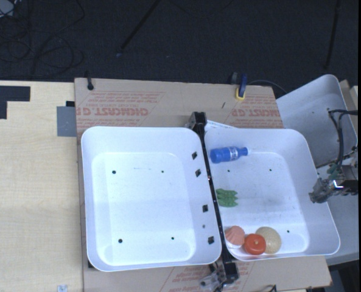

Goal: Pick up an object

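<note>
In the near corner of the right bin (pixel 317 163), hard by the divider (pixel 207 181) between the two bins, we see three small things bunched together: a pinkish round piece (pixel 234 235), an orange-red round piece (pixel 254 244) and a pale tan round one (pixel 270 238), each touching the next. We judge this cluster the riskiest target, since closing on one could shove or drag its neighbours, or catch the bin's rising wall.

Farther up, a small green ridged item (pixel 226 198) lies alone close to the divider; it looks low and flat, so the grasp could skid over it.

Near the far edge, a blue bottle (pixel 228 154) rests on its side, white cap toward the middle of the bin; we expect it could roll away under a glancing touch.

The left bin (pixel 143 145) sits beside it.

At the right bin's outer rim, the gripper (pixel 324 191) hangs outside the bin, holding nothing that we can see; we cannot tell how it is set.
</note>
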Available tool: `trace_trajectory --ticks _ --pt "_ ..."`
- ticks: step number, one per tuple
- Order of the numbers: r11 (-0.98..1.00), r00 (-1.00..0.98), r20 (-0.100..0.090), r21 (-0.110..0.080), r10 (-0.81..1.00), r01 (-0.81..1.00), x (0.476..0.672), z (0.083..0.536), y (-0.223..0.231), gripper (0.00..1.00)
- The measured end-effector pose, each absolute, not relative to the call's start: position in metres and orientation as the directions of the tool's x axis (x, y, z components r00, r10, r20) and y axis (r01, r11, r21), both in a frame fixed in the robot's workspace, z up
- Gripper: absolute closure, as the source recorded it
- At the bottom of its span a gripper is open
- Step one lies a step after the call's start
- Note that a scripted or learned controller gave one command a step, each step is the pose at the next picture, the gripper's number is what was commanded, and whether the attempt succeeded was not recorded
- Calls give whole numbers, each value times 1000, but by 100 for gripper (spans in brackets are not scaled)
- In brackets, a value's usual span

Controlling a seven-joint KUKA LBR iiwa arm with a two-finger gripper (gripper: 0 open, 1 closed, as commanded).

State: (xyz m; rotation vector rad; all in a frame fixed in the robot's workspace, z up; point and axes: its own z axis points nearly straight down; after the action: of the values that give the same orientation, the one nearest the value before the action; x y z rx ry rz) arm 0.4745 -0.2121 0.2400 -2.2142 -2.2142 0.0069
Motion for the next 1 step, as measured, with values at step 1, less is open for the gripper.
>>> trace_trajectory --ticks 1 --pt "3 -3 -1 1 1000 1000 531 243 -213 100"
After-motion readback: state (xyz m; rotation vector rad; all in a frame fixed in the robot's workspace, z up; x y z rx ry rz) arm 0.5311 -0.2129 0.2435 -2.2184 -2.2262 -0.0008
